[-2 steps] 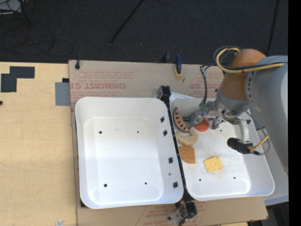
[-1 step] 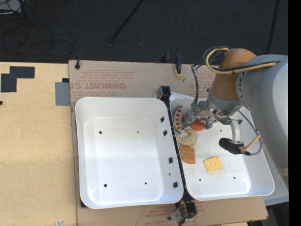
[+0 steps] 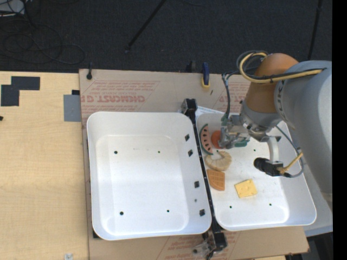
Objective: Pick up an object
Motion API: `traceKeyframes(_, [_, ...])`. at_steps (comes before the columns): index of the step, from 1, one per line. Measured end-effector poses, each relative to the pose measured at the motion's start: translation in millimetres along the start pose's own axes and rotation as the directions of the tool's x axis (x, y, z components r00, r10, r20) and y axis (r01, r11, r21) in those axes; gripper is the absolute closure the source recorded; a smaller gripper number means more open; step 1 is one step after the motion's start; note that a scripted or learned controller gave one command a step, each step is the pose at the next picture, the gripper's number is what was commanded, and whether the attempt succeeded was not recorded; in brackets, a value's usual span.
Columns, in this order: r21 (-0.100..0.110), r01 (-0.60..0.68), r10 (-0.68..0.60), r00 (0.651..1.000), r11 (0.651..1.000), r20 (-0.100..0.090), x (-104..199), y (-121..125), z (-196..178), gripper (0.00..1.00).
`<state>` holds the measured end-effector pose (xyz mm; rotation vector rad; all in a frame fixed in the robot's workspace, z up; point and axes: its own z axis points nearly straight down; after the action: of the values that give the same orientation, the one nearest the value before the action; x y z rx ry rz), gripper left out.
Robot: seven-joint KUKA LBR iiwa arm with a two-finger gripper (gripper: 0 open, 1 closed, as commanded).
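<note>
reaching in from the right, the gripper (image 3: pixel 232 138) hangs low over the right bin (image 3: pixel 293 210); whether it is open or closed cannot be told. two smooth white plastic bins sit side by side. the right one holds a square yellow block (image 3: pixel 245 188), an orange wedge (image 3: pixel 217 180), a pale lumpy piece (image 3: pixel 219 159) and a red round piece (image 3: pixel 215 138) beside the gripper.

Bright, even overhead light washes the two white bins (image 3: pixel 143 172) nearly featureless, with soft shadows along their walls. The dark floor (image 3: pixel 135 26) behind stays dim; focus is slightly soft
</note>
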<state>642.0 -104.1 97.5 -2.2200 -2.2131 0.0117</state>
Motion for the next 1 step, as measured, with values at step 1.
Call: traceKeyframes(1, [0.0, 0.001, -0.001, 1.0, 1.0, 0.0, 0.1, 0.1, 0.0, 0.0])
